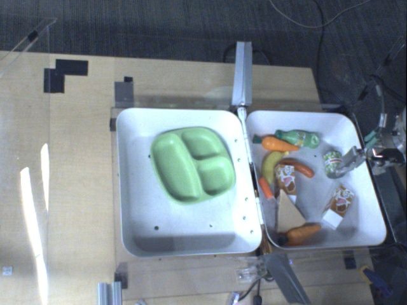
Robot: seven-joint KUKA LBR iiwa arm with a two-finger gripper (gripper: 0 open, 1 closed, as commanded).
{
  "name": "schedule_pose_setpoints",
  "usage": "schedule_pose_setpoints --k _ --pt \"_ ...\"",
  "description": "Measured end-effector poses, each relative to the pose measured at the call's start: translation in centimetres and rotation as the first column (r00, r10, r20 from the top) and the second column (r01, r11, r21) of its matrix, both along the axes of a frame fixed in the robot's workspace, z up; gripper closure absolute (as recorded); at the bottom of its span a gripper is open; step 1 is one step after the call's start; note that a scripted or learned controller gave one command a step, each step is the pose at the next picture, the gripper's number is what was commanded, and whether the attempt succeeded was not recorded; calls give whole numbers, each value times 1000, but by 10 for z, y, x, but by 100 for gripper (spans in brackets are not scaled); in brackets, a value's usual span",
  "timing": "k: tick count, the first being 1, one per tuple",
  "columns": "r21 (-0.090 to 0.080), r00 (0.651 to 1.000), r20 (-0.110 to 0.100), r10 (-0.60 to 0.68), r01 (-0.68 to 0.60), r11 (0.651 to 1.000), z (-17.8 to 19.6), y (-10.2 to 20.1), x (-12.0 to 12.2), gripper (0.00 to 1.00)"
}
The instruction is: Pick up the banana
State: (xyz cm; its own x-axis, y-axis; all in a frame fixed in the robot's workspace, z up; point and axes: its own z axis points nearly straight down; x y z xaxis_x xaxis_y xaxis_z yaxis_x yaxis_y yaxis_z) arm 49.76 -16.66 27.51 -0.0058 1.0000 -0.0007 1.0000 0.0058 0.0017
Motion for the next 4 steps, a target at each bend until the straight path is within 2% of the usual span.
schedule_pose_setpoints --k 1,2,3,4 --pt "0 999 1 -37 37 999 -42 28 -9 0" --pt "0 999 1 -38 38 999 -42 28 -9 0" --pt "1 998 0 -60 60 998 -84 35 78 0" --pt "0 990 2 -144 144 990 -47 43 118 0"
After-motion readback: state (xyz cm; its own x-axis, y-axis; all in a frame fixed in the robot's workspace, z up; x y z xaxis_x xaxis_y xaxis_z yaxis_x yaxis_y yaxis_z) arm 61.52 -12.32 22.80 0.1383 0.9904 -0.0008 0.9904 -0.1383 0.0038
